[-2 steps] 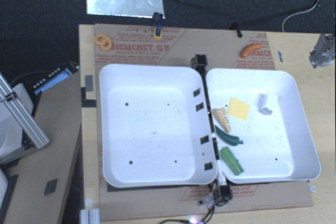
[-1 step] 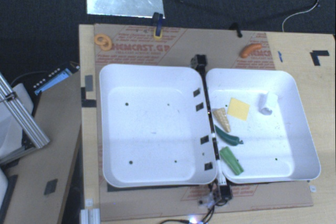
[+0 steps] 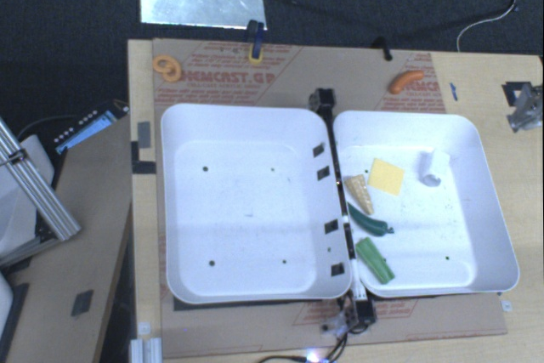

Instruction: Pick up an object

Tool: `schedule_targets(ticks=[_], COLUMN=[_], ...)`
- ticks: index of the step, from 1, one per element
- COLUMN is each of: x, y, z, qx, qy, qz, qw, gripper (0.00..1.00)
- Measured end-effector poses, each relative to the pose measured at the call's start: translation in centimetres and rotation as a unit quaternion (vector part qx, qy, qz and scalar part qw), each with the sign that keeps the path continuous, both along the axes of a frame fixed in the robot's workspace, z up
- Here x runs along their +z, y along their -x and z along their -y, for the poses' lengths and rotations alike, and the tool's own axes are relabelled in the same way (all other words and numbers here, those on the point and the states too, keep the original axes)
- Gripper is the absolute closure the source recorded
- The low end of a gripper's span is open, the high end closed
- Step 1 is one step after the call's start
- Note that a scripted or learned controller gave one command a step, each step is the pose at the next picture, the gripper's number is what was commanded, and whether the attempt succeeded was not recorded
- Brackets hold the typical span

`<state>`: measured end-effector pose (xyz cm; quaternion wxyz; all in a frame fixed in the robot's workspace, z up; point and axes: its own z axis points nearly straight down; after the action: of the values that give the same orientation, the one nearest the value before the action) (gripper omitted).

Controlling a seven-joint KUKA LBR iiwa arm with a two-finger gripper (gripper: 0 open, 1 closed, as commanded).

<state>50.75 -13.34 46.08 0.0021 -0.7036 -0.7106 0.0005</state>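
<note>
Gripper state impossible to tell; for a clean pick, best lowered squarely over the white piece [image 3: 432, 167], apart from neighbours in the right bin [image 3: 442, 229].

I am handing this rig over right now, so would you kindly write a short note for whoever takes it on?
Gripper: nothing to report on its state from this camera view.
Things: all in the right bin. A yellow square piece and a small white object lie in its upper half. Along its left wall, top to bottom: a pale corn-like piece, a dark green pepper-like piece and a light green piece.
The left bin sits beside it. An orange sausage-like piece and a ring-shaped piece lie on the board beyond the bins.
Done: nothing lifted.
Left: pick up one object.
</note>
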Motion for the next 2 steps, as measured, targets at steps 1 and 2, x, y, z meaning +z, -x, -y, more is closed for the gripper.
schedule_targets(ticks=[1, 2], x=[7.9, 7.5], y=[0.3, 2.3], z=[1.4, 7.7], qx=[-0.003, -0.008], qy=[0.0028, 0.0029], qz=[0.008, 0.004], qw=[1.0, 1.0], gripper=[1.0, 1.0])
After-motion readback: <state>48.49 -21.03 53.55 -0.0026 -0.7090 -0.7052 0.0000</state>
